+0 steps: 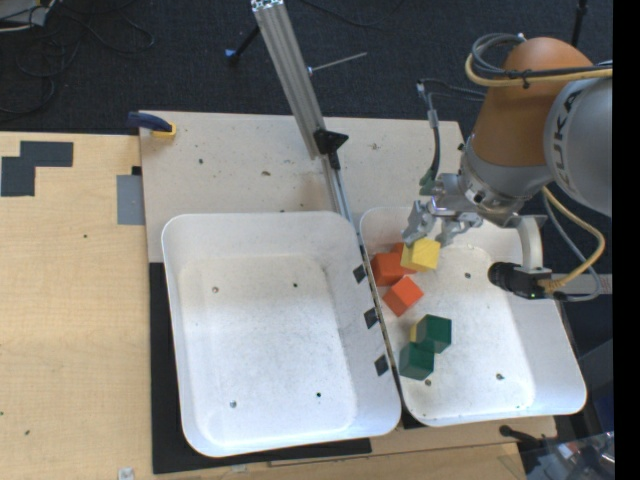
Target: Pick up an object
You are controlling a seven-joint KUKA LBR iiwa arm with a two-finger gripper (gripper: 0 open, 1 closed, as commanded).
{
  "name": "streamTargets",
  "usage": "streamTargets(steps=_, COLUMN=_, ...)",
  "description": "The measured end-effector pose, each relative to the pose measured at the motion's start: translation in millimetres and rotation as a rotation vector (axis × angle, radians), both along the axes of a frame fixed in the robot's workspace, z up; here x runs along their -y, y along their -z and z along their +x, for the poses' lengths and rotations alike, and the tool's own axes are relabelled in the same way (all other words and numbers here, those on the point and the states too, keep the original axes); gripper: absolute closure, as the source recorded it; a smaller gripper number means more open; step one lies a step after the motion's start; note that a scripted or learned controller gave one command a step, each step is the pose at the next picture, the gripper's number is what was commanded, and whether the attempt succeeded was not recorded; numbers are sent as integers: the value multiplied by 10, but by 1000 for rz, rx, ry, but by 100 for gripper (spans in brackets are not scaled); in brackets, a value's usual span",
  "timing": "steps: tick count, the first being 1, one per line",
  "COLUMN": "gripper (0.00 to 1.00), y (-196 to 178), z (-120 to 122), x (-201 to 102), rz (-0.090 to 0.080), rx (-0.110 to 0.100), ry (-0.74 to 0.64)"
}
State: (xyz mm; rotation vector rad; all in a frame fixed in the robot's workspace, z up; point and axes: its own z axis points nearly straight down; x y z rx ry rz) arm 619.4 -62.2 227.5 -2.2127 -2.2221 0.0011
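You will find nothing to read here: no lettering, label, brand mark or number stands legibly on the bins, the blocks, the arm or the bench.

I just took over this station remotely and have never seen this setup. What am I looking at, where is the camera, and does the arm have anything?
One fixed camera looks down at a slant on a bench with two shallow white bins: the left bin and the right bin. The grey and orange machine coming in from the right is a robot arm; its gripper hangs over the far end of the right bin.

All the blocks lie in the right bin: a yellow block, two orange blocks and two green blocks.

The gripper sits right above the yellow block, but this view cannot show whether the block is actually held.
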Motion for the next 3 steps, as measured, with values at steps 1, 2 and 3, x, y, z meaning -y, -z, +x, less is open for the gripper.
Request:
streamTargets(steps=1, gripper=100, y=-13, z=-187, x=-405, rz=-1, rx=-2, ry=1)
streamTargets(steps=2, gripper=100, y=93, z=-348, x=-869, rz=-2, rx=-3, ry=0)
streamTargets(steps=3, gripper=100, y=148, z=-445, x=-1432, rz=-2, rx=-2, ry=0)
